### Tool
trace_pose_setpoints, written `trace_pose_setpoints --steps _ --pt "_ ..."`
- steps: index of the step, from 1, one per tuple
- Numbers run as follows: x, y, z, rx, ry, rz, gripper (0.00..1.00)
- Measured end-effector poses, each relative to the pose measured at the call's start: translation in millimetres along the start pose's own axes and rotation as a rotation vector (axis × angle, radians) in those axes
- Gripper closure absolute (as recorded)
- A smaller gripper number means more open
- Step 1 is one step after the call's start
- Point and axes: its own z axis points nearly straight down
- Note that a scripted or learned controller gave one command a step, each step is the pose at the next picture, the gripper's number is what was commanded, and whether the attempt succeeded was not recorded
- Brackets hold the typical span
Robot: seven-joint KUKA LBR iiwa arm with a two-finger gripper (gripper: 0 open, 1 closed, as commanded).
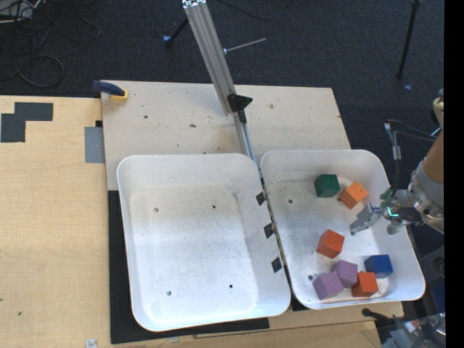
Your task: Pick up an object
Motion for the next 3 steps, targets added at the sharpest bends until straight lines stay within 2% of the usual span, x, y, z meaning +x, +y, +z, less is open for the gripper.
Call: trace_pose_setpoints --steps 1,2,3 --pt "-1 1 -2 -0.005 -0.001 0.003 0.00" --pt "-7 -6 58 0.002 0.000 0.001 0.00" --pt "-7 -4 91 -0.020 -0.005 -0.001 0.00"
